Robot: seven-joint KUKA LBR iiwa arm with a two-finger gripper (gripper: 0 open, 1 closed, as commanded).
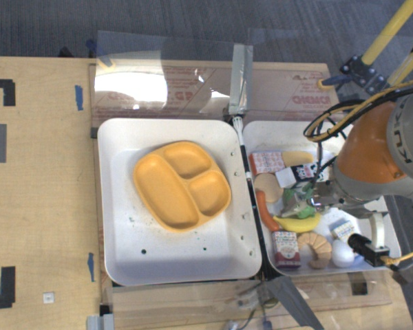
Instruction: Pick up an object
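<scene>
We can't tell the pincer (310,199) state above the banana (297,223); light, stiff, slick toy, so we'd grip mid-curve.

A wooden bench (41,184) fills the left and middle of the frame. On it sit two white bins side by side: the left bin (117,253) at centre, the right bin (392,236) at right. Black tape marks (5,91) lie at far left, with blue tape bits (78,97) just beside the left bin.
</scene>
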